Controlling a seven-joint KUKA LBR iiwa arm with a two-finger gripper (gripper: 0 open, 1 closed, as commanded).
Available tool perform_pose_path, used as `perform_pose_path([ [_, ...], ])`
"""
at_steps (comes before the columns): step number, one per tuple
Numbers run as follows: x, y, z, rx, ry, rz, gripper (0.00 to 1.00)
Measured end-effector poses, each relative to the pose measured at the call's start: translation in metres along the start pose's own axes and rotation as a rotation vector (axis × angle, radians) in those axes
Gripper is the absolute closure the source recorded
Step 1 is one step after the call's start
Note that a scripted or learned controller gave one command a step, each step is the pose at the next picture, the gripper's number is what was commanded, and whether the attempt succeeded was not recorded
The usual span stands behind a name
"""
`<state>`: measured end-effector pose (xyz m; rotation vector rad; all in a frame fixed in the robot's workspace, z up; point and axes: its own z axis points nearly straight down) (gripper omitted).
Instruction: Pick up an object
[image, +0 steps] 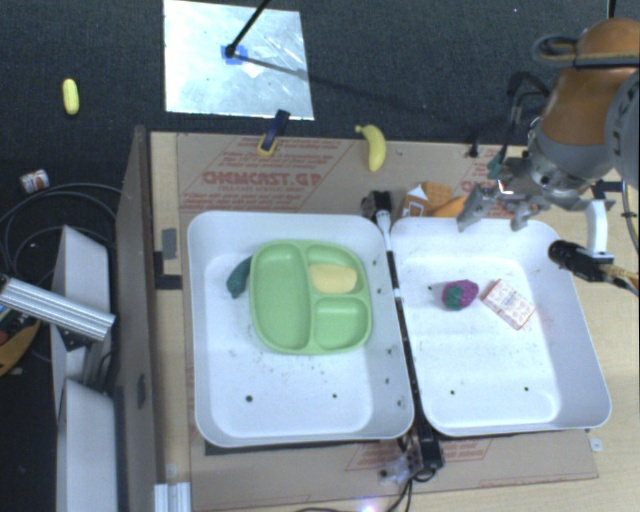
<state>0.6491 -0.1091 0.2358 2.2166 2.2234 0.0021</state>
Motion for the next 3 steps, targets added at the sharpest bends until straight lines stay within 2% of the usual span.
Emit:
perform_pose_path([
  [1,0.003,-0.023,0.065,0.007,0.002,0.002,0.0],
  [2,-0.007,-0.034,0.156,0.005,0.001,0.004,0.0],
  [3,-0.007,-0.031,0.14,-0.002,0.0,0.002,1.0],
])
